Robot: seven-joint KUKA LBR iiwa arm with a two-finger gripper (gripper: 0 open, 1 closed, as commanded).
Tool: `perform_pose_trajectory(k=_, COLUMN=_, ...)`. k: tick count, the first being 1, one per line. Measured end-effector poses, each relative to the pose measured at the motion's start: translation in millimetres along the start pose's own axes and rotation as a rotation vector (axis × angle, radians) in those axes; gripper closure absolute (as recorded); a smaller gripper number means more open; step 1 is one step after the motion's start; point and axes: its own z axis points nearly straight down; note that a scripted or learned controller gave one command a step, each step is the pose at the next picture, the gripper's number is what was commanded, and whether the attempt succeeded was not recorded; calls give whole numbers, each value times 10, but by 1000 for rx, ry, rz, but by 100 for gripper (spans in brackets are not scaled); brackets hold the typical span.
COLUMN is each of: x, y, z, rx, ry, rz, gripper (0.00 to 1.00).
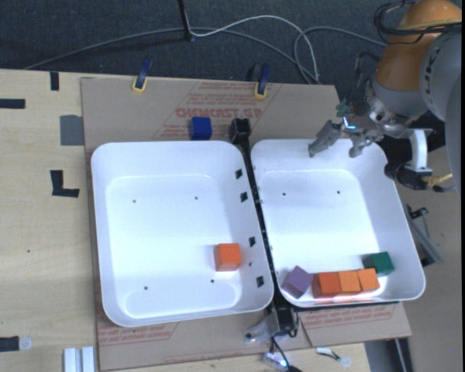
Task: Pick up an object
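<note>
An orange cube [228, 256] lies in the left bin [132, 169], toward its front right. Along the front edge of the right bin [325, 177] sit a purple block [297, 281], a row of orange blocks [345, 283] and a green block [380, 263]. My gripper [340, 143] hangs over the back rim of the right bin, far from all the blocks. Its two grey fingers are spread apart with nothing between them.
A blue cube [201, 127] rests on the cardboard behind the left bin. Black clips [240, 130] join the two bins along the middle. Cables run across the dark floor at the back. The arm's orange band [415, 33] is at the upper right.
</note>
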Motion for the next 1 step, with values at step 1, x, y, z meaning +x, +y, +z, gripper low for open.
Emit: perform_pose_trajectory(k=1, x=0, y=0, z=1, rx=0, ry=0, rz=0, gripper=0)
